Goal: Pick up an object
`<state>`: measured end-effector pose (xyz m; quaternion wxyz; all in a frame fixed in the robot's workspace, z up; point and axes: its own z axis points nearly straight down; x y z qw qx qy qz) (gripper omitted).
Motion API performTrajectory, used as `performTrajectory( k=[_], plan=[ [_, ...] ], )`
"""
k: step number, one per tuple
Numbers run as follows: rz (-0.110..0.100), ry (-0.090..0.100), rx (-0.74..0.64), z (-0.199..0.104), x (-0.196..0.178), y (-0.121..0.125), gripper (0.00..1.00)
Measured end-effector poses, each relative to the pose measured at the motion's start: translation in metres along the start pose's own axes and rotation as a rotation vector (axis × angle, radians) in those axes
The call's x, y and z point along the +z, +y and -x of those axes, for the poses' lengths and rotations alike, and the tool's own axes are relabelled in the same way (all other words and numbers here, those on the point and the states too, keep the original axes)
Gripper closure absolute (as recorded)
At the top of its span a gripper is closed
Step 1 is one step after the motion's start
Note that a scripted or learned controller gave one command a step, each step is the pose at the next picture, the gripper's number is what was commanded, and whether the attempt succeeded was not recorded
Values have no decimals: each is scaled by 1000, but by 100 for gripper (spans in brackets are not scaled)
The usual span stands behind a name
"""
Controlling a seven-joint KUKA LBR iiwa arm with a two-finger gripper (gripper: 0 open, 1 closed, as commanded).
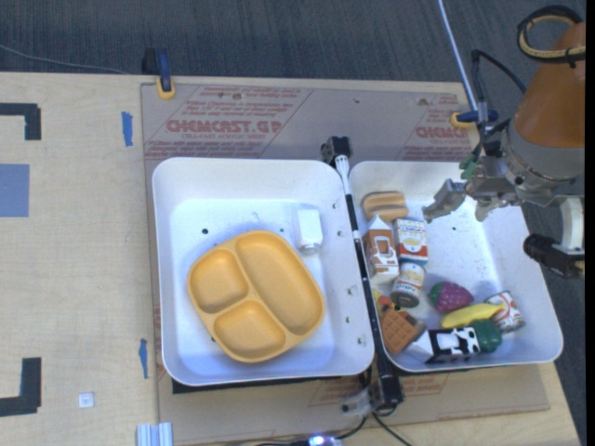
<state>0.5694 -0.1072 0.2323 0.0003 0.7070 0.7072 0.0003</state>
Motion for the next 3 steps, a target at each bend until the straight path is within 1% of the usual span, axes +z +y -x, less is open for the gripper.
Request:
performTrajectory(
  k=[1, 2, 3],
  plan=[
    [2, -1, 1, 0, 118, -16, 0],
    [1, 0, 0, 4, 137, -48, 0],
    [3, -1, 1, 4, 127, -47, 100]
  ],
)
